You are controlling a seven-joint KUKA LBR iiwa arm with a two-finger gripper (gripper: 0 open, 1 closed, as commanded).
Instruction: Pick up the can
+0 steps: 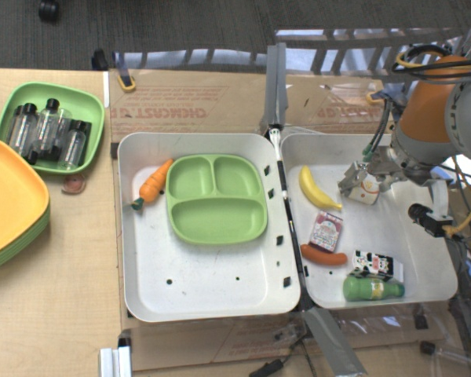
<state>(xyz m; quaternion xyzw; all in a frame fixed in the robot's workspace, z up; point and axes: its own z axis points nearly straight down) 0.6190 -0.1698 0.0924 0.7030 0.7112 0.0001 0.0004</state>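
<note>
Presently, your stock at this moment, listed from the claw (367, 184) outward:

1. Claw: it hung over the far part of the right bin (432, 289). You could not tell whether it stood wide or narrow.
2. Small white object (368, 192): directly at the claw and partly hidden by it; whether it was gripped, you could not tell.
3. Banana (317, 188): just left of the claw, lying flat.
4. Can (326, 231): nearer the camera than the claw and to its left, lying on its side, apart from the claw. Red-and-white label, writing too small to read.
5. Sausage (324, 255): just beyond the can from the claw.
6. Black-and-white carton (374, 265) and green bottle (373, 289): well in front of the claw, side by side, print illegible.
7. Green divided plate (217, 199) and carrot (152, 184): far left of the claw, in the left bin (204, 289).
8. Cardboard sheet (196, 104): behind the bins, red lettering upside down, not safely readable.
</note>
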